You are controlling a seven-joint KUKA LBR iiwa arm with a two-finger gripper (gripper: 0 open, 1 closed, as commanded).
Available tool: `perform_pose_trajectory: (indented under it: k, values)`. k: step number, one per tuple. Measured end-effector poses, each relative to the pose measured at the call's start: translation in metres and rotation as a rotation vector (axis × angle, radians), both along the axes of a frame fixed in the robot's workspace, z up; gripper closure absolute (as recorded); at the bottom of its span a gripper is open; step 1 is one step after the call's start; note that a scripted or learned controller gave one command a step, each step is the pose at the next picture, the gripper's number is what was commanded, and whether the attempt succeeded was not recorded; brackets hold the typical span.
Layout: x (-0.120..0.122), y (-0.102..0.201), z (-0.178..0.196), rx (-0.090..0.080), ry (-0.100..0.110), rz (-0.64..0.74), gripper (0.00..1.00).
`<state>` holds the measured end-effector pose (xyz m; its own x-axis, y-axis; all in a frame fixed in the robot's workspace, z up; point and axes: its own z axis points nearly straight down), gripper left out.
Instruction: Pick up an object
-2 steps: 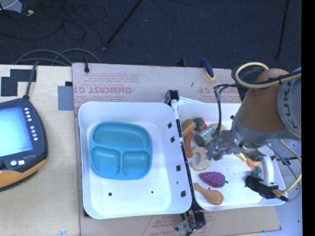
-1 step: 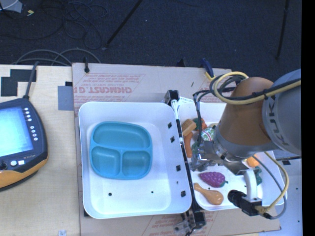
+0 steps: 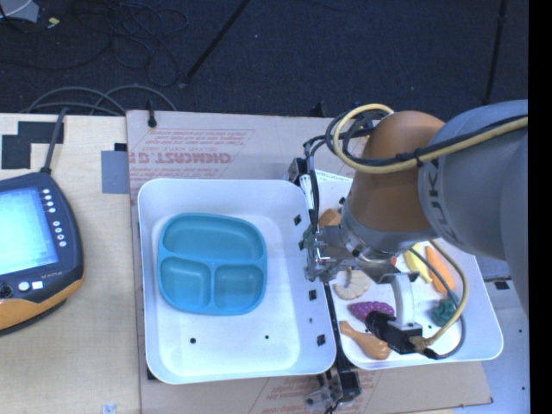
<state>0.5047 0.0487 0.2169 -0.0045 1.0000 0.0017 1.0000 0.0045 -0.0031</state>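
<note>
Grey and bulky, my arm (image 3: 466,179) rises closest to the lens, its orange band (image 3: 392,175) looped by a yellow cable (image 3: 362,115). Below it my gripper (image 3: 332,261) hangs over the right bin (image 3: 483,343), close to the wall it shares with the left bin (image 3: 172,352). Whether my fingers are spread or pressed together I cannot tell (the wrist covers them). Toys lie scattered under me: a drumstick (image 3: 366,341) near the front, purple grapes (image 3: 373,309) just behind it, a pale cracker (image 3: 352,285) near my gripper, a carrot (image 3: 441,270) and a banana (image 3: 417,262) further right. A blue tray (image 3: 211,261) sits in the left bin. A pendant (image 3: 30,244) rests far left.
</note>
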Motion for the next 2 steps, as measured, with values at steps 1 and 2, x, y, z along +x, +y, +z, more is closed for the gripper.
perform_pose_trajectory:
  k: [1, 2]
  values:
    - [-0.0086, 0.0138, 0.1267, 0.0, -0.012, -0.002, 1.0]
    - [-0.0097, 0.0145, 0.1289, -0.004, 0.005, 0.002, 1.0]
